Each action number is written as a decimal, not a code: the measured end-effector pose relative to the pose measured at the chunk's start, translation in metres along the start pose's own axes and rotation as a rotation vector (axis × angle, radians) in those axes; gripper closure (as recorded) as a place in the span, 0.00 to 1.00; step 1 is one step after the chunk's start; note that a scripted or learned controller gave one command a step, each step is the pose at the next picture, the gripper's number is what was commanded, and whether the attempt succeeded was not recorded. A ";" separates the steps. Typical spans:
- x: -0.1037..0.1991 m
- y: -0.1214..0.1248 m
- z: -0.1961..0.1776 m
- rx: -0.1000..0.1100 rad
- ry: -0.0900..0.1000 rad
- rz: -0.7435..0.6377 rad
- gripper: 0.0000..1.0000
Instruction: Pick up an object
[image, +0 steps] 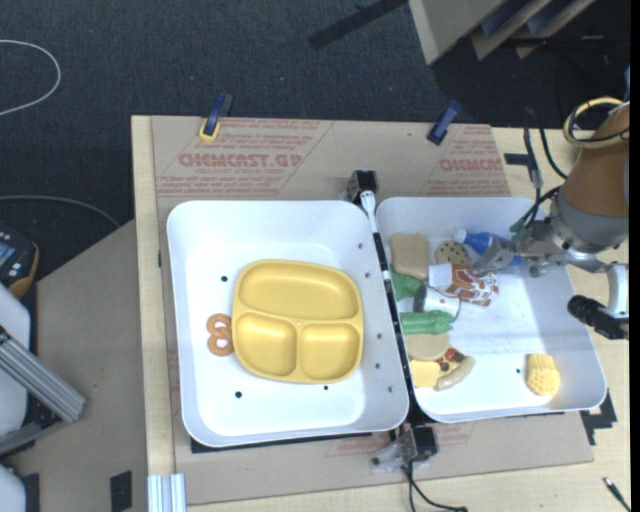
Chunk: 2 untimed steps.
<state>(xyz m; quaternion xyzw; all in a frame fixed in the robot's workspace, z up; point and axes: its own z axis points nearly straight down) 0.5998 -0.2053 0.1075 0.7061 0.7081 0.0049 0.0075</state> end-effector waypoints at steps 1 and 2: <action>0.000 0.002 -0.011 -0.008 0.000 0.001 1.00; -0.002 0.004 -0.054 0.013 0.001 0.002 1.00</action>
